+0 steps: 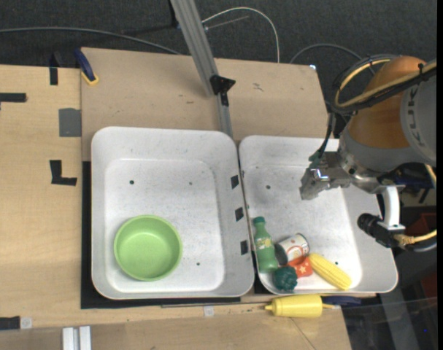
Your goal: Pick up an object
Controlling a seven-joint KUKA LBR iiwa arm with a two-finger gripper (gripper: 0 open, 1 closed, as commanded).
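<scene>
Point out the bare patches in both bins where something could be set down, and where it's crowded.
Left bin: bare floor above and right of the green bowl. Right bin: bare upper half, left of the gripper. Crowded: its near edge, where green bottle, can and corn cob cluster.

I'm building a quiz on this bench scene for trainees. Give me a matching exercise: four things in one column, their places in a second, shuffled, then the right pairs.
Things:
1. green bowl
2. corn cob
3. yellow bottle
4. claw

Places:
A. on the bench, just outside the right bin's near rim
B. above the right bin's middle, holding nothing
C. near-left corner of the left bin
D. near-right part of the right bin

Pairs: 1-C, 2-D, 3-A, 4-B
</scene>
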